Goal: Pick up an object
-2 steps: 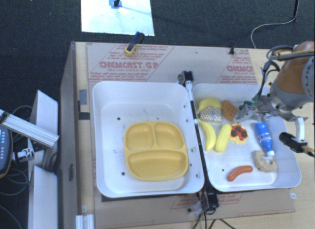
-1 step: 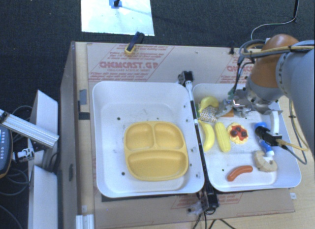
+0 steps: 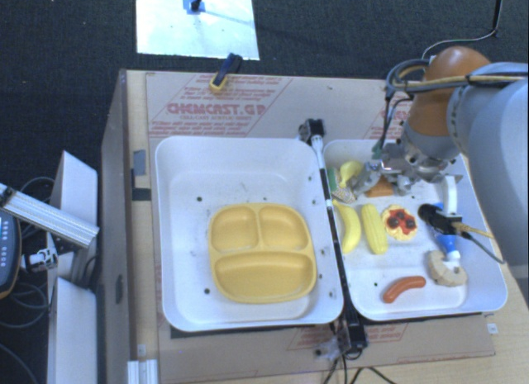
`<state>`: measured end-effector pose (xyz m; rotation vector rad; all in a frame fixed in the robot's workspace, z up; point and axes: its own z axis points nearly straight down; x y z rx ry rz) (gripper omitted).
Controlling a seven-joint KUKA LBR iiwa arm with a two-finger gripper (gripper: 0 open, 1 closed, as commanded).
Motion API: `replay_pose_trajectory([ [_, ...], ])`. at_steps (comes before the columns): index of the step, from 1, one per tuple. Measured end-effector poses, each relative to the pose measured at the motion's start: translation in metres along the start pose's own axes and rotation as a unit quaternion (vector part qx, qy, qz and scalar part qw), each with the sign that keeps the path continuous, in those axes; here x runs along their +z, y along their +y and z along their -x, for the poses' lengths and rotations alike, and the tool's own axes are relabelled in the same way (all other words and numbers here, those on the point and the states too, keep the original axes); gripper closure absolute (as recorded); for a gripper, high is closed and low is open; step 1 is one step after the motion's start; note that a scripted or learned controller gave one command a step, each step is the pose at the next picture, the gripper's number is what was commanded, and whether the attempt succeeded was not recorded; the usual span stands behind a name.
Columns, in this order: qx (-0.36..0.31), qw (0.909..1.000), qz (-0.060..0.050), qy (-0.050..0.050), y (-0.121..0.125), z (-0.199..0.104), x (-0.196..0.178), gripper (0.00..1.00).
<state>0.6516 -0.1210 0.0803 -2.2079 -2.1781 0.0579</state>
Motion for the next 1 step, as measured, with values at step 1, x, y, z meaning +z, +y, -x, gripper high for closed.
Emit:
replay_pose_trajectory([
  [1,-0.001,1.0000,-0.003,0.000,-0.0010,0.0006,-0.0105,1.00],
])
